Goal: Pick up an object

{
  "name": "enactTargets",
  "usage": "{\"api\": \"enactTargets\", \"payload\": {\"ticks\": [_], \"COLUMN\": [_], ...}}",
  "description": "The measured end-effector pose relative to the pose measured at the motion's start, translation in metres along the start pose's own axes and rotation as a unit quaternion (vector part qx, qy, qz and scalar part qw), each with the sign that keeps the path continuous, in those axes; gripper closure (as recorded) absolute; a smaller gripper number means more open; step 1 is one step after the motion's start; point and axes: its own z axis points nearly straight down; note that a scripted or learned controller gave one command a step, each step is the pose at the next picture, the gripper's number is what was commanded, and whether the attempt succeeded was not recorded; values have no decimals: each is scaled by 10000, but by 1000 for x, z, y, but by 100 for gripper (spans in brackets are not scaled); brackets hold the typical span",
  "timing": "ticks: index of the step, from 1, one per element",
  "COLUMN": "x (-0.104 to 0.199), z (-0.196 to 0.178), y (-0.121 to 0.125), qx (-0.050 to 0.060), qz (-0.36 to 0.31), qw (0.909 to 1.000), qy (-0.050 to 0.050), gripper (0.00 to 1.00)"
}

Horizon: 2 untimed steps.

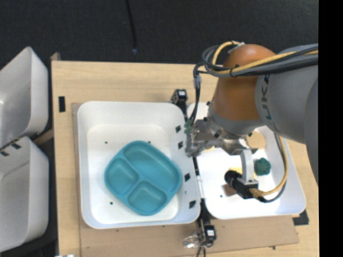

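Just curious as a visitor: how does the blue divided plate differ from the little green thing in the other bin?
The blue plate is far larger than the green thing. The plate is light blue with three compartments; the green thing is dark and roundish. The plate lies in the open; the green thing sits close by the arm. Both rest in white bins.

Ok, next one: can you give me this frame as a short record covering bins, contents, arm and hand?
left bin: one teal divided plate, three compartments, lying flat
right bin: small dark green object towards its right side
arm: above the right bin, reaching in from the right
hand: low, by the wall between the two bins; open or shut cannot be told
grasp: nothing seen held
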Motion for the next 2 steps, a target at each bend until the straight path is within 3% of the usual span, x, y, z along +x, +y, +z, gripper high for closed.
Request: {"api": "enactTargets", "payload": {"ticks": [1,2], "x": [41,40], "z": [2,2], "y": [-27,-26], "qx": [5,-1], "qz": [13,32], "qw": [10000,10000], "qy": [-11,-8], "gripper": [100,0]}}
